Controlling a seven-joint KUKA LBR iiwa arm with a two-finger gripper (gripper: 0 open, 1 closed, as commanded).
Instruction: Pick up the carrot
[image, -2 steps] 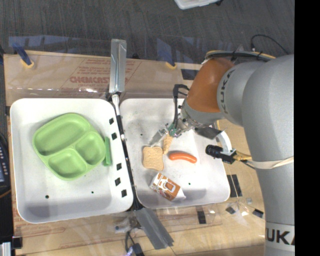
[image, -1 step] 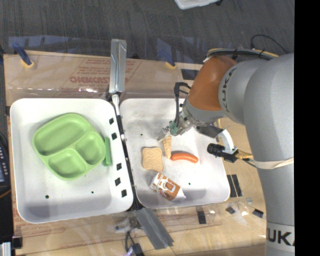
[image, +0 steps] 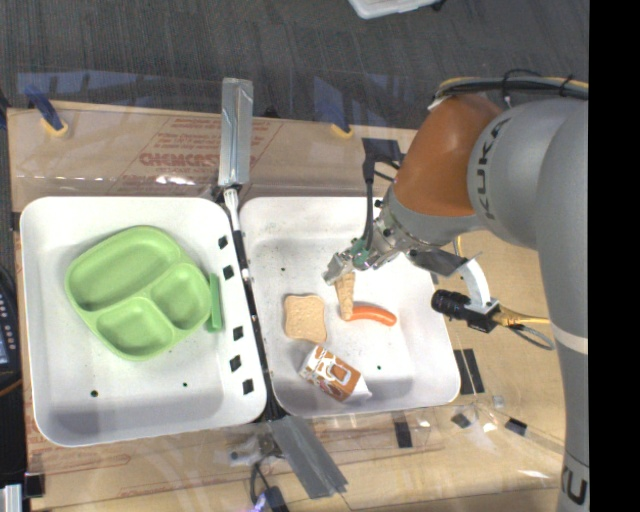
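Carrot (image: 371, 315) is lying in your right bin (image: 420, 372), while the gripper (image: 349, 264) is hovering just above; its opening is impossible to tell.

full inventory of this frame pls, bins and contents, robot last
bins: 2, white, shallow, side by side on the bench
divided plate: 1, light green, three compartments, in the left bin
carrot: 1, orange, right bin, lying just right of the cone
cone: 1, tan, looks like an ice-cream cone, right bin, directly below the tool
bread slice: 1, tan, middle of the right bin
small packet: 1, orange-brown and white, near the front edge of the right bin
arm: 1, grey with an orange band, reaching in from the right over the right bin
tool: 1, above the cone's top end, left of the carrot; finger state unclear
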